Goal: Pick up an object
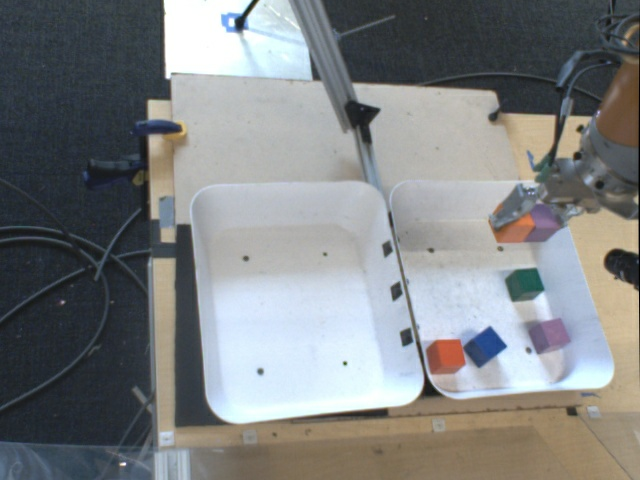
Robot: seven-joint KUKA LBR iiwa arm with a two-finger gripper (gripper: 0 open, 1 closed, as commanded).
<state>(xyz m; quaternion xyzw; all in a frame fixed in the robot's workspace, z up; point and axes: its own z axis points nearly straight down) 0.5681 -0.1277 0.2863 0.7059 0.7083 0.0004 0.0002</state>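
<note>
1. Orange block (514, 231) and purple block (545, 223) touch, far right in the right bin (590, 368).
2. Gripper (522, 208) sits over them; grip state: cannot tell.
3. Step: grasp attempt. Next: secure one, lift straight.

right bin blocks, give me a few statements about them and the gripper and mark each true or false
1. The shallow white right bin holds a green cube. True.
2. A small blue cube lies beside a small red-orange cube. True.
3. The blue cube sits in the shallow white left bin. False: it is in the right bin.
4. The two-finger gripper is over the left bin. False: it is at the right bin's far side, by an orange block.
5. A purple cube lies near the right bin's near right corner. True.
</note>
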